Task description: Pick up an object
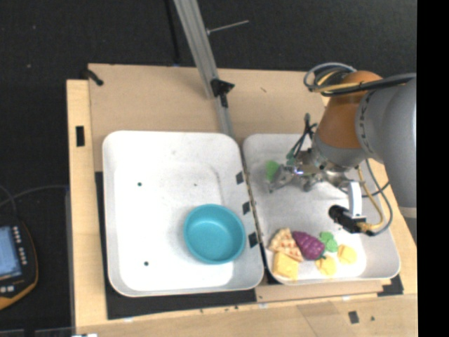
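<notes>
**Over the right bin, claw beside a green piece**

Over the right bin [379, 153], the gripper [289, 176] hangs low at the far-left part of the tray, close to the wall shared with the left bin [140, 160]. A small green object [273, 168] sits just at the tip of the claw, on its left side, touching it or very nearly. Whether that piece is actually between the claw parts, and whether the claw is released or clenched, I cannot tell; the metalwork is too small and tangled here.

Other candidates lie well apart, toward the near edge of the same bin: a purple piece [307, 243], a waffle-like piece [283, 241], yellow blocks [286, 265] and another small green bit [328, 240], all crowded together. None has a clear long axis from this angle.

A blue bowl [213, 233] stands alone in the left bin. Both trays are smooth white plastic on a wooden bench [154, 97]; the near wall leaves little room leftward.
</notes>
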Available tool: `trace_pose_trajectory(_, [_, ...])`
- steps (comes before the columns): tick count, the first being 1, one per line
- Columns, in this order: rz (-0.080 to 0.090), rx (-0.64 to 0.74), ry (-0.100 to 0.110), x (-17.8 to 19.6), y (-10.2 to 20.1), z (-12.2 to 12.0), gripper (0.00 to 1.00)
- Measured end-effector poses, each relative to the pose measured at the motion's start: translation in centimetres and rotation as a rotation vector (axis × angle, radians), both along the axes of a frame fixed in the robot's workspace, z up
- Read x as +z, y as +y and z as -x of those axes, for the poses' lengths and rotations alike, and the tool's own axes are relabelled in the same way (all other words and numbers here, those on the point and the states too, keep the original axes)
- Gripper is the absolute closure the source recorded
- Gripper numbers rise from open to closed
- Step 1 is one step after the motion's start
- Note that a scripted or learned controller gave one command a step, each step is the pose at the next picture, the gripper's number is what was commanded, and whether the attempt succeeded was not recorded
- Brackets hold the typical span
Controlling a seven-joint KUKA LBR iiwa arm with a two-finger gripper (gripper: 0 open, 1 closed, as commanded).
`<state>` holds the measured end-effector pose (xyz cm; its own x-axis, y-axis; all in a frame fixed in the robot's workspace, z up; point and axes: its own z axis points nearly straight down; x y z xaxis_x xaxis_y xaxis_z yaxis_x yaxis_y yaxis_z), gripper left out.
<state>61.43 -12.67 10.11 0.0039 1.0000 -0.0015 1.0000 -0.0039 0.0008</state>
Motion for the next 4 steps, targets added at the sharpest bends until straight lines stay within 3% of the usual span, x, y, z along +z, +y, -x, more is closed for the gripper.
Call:
trace_pose_trajectory(1, [-0.001,-0.005,-0.004,1.1,-0.1,-0.1,1.0])
trace_pose_trajectory(4, [0.0,0.004,-0.006,16.7,-0.4,0.1,1.0])
